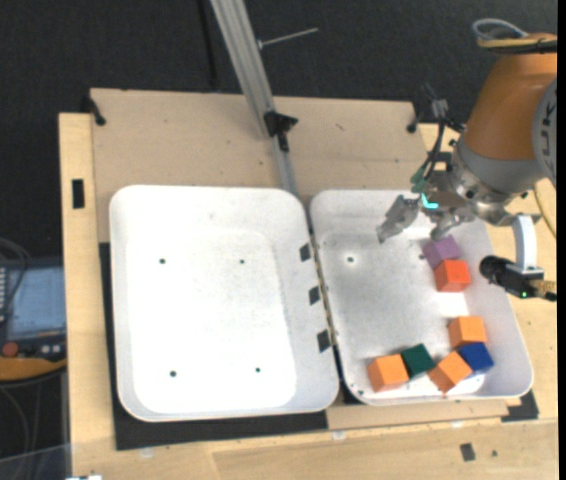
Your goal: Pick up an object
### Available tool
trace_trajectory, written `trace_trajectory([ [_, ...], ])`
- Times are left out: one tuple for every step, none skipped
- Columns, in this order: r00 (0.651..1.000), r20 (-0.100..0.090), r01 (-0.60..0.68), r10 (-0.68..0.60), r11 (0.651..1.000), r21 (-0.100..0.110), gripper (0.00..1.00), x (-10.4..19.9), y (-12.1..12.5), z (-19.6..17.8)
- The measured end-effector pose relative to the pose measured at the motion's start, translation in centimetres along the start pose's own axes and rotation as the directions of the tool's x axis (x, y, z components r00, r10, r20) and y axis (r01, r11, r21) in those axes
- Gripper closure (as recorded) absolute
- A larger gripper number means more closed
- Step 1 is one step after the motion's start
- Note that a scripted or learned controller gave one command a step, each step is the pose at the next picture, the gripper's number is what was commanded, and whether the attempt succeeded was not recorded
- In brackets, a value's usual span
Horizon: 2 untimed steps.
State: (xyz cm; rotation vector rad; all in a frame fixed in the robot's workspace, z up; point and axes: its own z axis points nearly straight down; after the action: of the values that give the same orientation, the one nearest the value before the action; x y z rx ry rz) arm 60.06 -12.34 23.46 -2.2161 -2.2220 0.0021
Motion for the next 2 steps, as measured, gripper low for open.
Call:
trace_trajectory([
  [1.000,0.000,-0.001,0.001,1.000,-0.004,0.00,0.0,0.1,-0.2],
  [1.000,0.003,-0.003,0.003,1.000,0.002,0.00,0.5,0.4,5.8],
])
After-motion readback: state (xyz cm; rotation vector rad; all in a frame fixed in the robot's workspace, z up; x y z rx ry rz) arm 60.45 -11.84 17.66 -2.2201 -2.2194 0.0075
